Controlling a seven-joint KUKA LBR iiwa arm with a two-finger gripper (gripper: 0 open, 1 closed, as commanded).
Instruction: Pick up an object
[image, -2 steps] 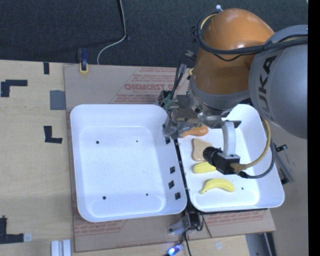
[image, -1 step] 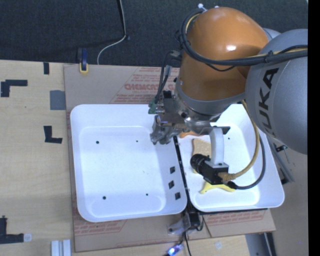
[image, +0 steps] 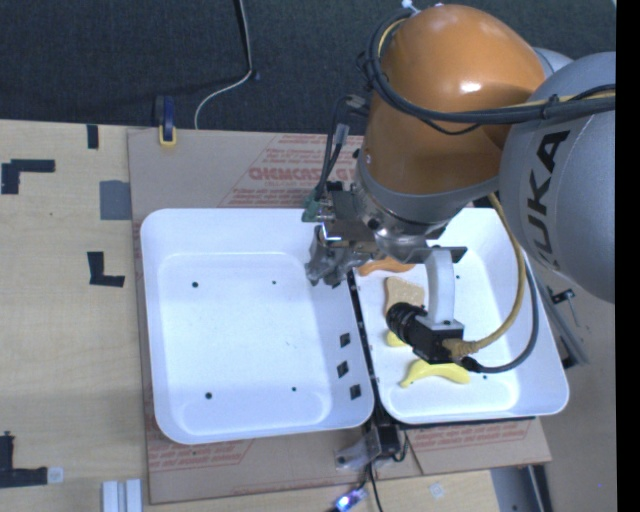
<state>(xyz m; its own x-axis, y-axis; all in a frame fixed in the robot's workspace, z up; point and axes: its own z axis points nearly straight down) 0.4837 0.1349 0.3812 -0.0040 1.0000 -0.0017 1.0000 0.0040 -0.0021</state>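
Nearest you looms the grey arm's orange band (image: 450, 80); below it the gripper (image: 327, 258) hangs over the bins' shared rim, and you cannot tell whether it is released or clenched. At 5 o'clock in the right white bin (image: 530, 400) lies the yellow banana-shaped toy (image: 436, 374), probably light, stiff and slick: grasp it mid-curve. The bin's smooth floor invites sliding, and its wall stands near.

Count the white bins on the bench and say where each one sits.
2. The left bin lies at the view's middle-left; the right bin sits against its right side, partly covered by the arm. A hidden third seems unlikely.
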